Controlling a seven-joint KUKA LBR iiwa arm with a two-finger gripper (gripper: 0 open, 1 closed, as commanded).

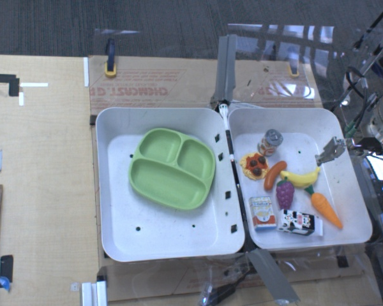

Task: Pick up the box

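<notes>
- Nearest you, along the front wall of the right bin (360, 231), two small boxes lie side by side: an orange-and-white carton (262, 212) and, touching or just beside it on the arm's side, a black-and-white patterned box (297, 222).
- Your task says only "the box", so either could be meant; you cannot settle which from this view, and going for the wrong one is the first risk.
- Look at the crowding: a purple grape bunch (285, 192) sits just behind both boxes, and a carrot (325, 210) lies close beside the patterned box. A descent there could land a finger on the grapes or carrot and shove the box away.
- Both boxes lie flat and low near the bin's front wall, so a finger could skid over the top, or push the box against the wall instead of bracketing it.
- Further back you have a banana (301, 176), a sausage (274, 173), a toy pizza slice (254, 164) and a small can (269, 141).
- Your gripper (330, 150) hangs above the bin's far right side, behind the banana and well apart from the boxes, with nothing in it; whether it is parted or closed you cannot tell at this size.
- Your left bin (108, 190) holds a green divided plate (172, 168), clear of the job.
</notes>
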